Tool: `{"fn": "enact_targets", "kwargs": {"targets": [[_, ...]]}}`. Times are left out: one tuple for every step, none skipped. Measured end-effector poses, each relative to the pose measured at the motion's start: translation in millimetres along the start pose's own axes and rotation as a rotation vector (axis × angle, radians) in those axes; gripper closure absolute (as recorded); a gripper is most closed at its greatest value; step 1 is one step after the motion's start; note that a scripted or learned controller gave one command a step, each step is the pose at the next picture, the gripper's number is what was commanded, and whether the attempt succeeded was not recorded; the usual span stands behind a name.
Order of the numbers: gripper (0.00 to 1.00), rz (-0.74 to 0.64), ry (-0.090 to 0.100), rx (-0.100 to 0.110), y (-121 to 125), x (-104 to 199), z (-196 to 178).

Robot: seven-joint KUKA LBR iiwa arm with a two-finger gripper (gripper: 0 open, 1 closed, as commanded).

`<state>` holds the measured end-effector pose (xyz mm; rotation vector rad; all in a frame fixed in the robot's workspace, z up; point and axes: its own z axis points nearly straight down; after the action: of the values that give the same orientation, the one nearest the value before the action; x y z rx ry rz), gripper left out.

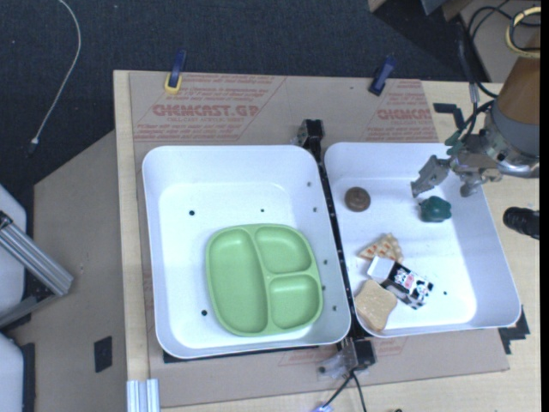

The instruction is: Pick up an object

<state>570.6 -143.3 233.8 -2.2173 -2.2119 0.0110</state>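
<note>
The gripper (pixel 449 178) hangs with its fingers spread wide and holding nothing, just above a small green object (pixel 435 209) lying in the right bin (pixel 489 256), well right of a brown disc (pixel 358 199).

**Bin layout**

Two bins side by side on the bench (pixel 129 230). Left bin (pixel 171 230): divided plate (pixel 262 277) at 6 o'clock. Right bin (pixel 480 264): round object (pixel 358 199) at 10, small lump (pixel 435 209) at 1, cracker (pixel 382 248), carton (pixel 403 282) and bread slice (pixel 375 305) clustered at 7. End effector (pixel 448 178) over the 1 o'clock corner.
</note>
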Motion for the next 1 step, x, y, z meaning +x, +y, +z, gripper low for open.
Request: {"fn": "enact_targets", "kwargs": {"targets": [[0.00,-0.003,-0.002,-0.012,2.4,0.3,-6.4]]}}
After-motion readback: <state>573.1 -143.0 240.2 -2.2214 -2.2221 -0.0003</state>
